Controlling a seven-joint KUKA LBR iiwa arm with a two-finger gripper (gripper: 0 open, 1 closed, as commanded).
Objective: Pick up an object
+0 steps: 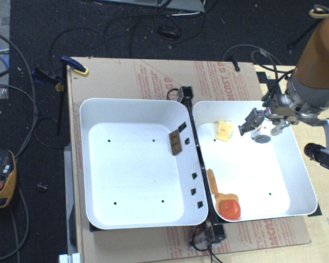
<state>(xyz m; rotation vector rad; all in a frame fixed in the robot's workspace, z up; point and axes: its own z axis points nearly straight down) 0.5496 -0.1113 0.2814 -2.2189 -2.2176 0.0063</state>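
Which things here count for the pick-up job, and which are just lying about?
For the job:
- hand
- yellow block, right bin
- red and orange toy, right bin
- brown piece, left bin

Lying about:
- yellow and blue clamp at the board corner
- cables on the floor

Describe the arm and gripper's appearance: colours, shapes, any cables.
The arm is a thick rounded column with an orange band above a grey wrist section. Below it sits a cluster of silver-grey metal parts, ending in the gripper with dark, blocky fingers. Thin dark cables loop near the wrist. No markings are legible.
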